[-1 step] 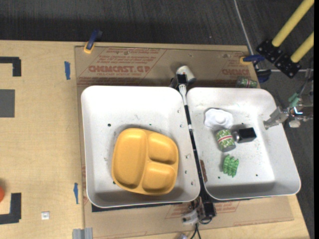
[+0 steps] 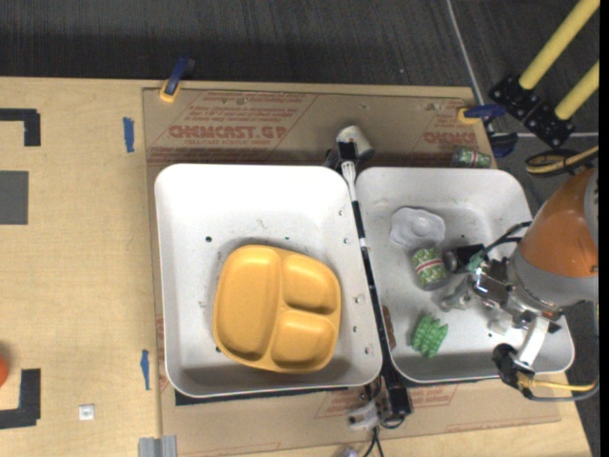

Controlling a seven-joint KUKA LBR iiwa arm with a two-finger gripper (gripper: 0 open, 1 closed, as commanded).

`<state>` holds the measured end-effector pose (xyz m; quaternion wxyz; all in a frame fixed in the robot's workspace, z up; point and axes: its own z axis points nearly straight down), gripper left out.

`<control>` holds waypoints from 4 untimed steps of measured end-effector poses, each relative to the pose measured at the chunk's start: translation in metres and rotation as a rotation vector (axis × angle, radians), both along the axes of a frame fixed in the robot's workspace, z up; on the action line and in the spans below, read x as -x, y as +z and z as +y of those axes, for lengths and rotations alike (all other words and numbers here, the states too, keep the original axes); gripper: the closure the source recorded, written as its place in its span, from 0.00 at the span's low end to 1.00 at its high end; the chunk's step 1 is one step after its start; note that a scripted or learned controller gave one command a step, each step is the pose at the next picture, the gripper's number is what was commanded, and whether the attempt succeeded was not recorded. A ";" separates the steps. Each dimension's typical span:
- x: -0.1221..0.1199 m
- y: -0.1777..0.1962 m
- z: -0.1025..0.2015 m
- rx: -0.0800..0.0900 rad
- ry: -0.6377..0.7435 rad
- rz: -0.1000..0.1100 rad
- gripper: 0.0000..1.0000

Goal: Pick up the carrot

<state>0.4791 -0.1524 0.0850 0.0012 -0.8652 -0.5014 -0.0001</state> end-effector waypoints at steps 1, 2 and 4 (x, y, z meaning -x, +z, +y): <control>-0.018 0.100 0.099 0.001 0.057 -0.001 0.00; 0.000 0.099 0.202 0.000 -0.007 0.003 0.00; -0.032 0.045 0.230 0.014 0.022 -0.011 0.00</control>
